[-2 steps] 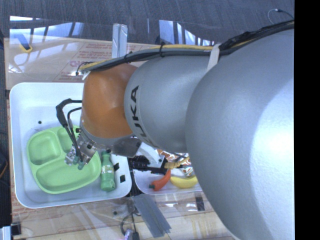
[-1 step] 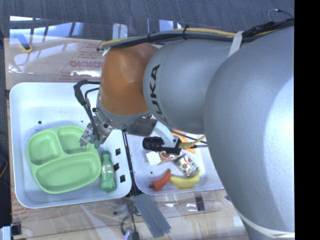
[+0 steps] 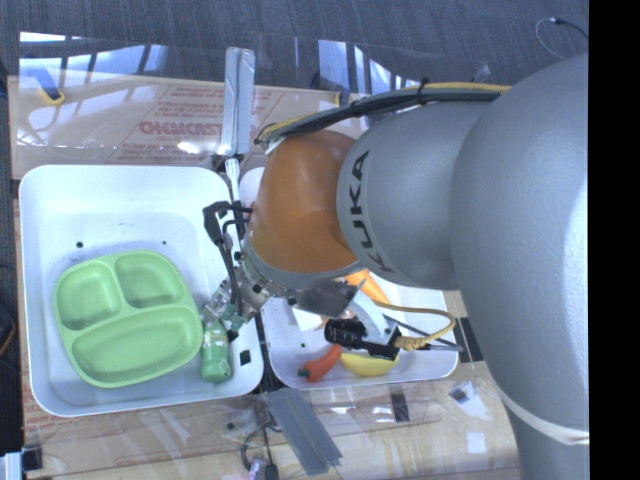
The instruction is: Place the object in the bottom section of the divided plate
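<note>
A light green divided plate (image 3: 128,316) lies in the left bin (image 3: 60,198), with two small sections at the top and one wide section at the bottom. A small green bottle-like object (image 3: 215,354) stands just off the plate's right edge, near the bin's lower right corner. My gripper (image 3: 226,304) hangs right above the top of that object, at the wall between the two bins. The grey arm and orange band cover most of the right bin. From this view I cannot see if the gripper touches the object.
The right bin (image 3: 435,368) holds an orange carrot-like piece (image 3: 320,366), a yellow piece (image 3: 366,365) and another orange item (image 3: 372,288) partly under the arm. A wall separates the bins close to the gripper. Bare bin floor lies above the plate.
</note>
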Robot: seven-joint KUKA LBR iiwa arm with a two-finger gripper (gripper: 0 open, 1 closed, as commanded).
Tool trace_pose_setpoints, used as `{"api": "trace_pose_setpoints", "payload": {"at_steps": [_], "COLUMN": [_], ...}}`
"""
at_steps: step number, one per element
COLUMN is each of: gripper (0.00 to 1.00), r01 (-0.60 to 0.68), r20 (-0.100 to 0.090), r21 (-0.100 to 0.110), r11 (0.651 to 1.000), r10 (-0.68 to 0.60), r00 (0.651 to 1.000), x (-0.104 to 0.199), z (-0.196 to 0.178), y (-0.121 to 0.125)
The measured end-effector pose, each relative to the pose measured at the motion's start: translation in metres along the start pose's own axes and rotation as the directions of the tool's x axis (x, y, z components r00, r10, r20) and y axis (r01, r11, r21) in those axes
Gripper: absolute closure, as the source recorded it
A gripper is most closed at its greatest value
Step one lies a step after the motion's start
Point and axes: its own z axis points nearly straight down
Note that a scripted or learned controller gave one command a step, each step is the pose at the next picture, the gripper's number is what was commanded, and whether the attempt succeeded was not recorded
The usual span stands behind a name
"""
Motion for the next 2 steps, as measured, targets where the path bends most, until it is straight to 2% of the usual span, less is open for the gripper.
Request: {"api": "trace_pose_setpoints", "payload": {"at_steps": [1, 2], "gripper": [1.0, 1.0], "r01": [0.085, 0.179], "r20": [0.0, 0.002], "r21": [0.001, -0.003], "r11": [0.996, 0.984], "r10": [-0.085, -0.179], "r00": [0.996, 0.984], "x": [0.056, 0.015], "z": [0.025, 0.098], "y": [0.054, 0.016]}}
